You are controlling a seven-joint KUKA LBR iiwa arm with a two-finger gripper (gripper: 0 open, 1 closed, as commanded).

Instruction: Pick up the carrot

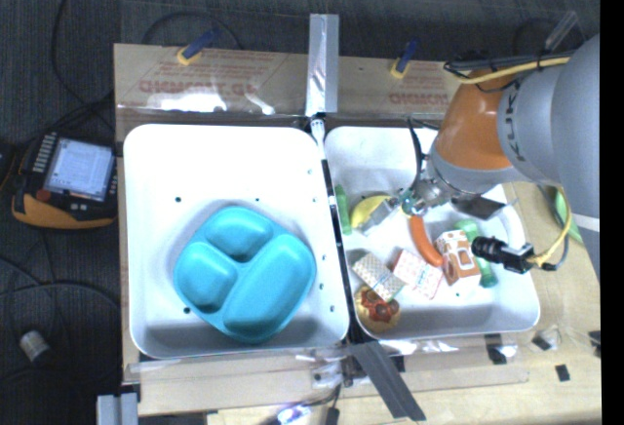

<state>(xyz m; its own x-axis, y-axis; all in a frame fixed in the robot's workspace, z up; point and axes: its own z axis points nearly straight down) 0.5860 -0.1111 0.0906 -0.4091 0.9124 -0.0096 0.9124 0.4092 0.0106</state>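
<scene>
Dark carpet [58, 23] surrounds a bench [244, 82] topped with a brown board; two blue clamps [198, 47] grip its far edge. A handheld device [73, 172] with a lit screen lies on the floor to the left, its text too small to read.

Left bin [156, 145]: one blue compartmented dish [246, 272], tilted towards the near right corner.

Right bin [370, 155], contents:
- carrot [425, 242], orange, lying slantwise near the middle of the bin; its upper end runs up under the tool and is partly covered.
- yellow fruit [369, 212], just left of the carrot's upper end; kind uncertain.
- orange-and-white toy [458, 255], touching or just beside the carrot's lower right side; which one cannot be told.
- checked packet [376, 274] and pink packet [417, 274], side by side below the carrot.
- round red-brown item [378, 308] at the near wall, blurred, identity unclear.
- green sliver [340, 209] against the dividing wall, mostly hidden.

Robot: arm [546, 121], grey with an orange band, enters from the right, cut off by the frame edge, and covers the bin's far right corner. The gripper [413, 206] sits low at the carrot's upper end; the wrist shadows it, so how wide it stands cannot be told, nor whether it touches the carrot.
</scene>
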